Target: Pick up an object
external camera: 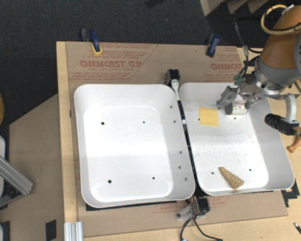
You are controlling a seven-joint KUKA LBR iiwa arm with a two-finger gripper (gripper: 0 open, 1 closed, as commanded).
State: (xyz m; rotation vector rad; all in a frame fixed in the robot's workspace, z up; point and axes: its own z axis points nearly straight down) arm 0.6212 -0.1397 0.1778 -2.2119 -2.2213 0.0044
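A flat yellow square piece (208,117) lies in the upper middle of the right bin (271,177). A tan cone-shaped object (231,177) rests near that bin's front edge. My gripper (234,103) hangs over the far part of the right bin, just right of and slightly above the yellow square. Its fingers stand apart with nothing between them. The grey arm with its orange band (286,29) reaches in from the upper right.
The left bin (90,149) sits beside the right one, with a black divider strip (184,134) along their shared edge. Blue clamps (95,38) (212,44) hold the cardboard base at the back. A black fixture (280,124) juts over the right bin's right rim.
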